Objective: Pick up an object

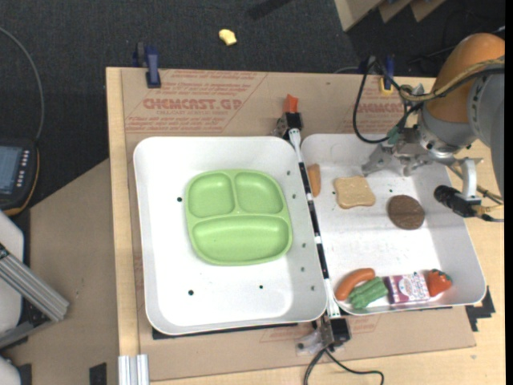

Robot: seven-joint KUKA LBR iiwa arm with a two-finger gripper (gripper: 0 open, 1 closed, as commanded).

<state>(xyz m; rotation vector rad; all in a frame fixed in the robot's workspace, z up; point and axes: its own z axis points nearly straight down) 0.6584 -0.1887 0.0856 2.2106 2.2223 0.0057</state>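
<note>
1. Gripper (pixel 398 160) hangs over the right bin (pixel 457 239); can't tell the jaw state.
2. Toast slice (pixel 353 192) lies just below-left of the jaws.
3. Probably light, stiff, flat: pinch across its edges.

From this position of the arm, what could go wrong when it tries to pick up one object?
1. The green bean-like piece, orange carrot-like piece and pink-labelled packet touch, so the hand may drag neighbours.
2. The flat tan bread slice and brown round patty lie low; a grasp may slip.
</note>
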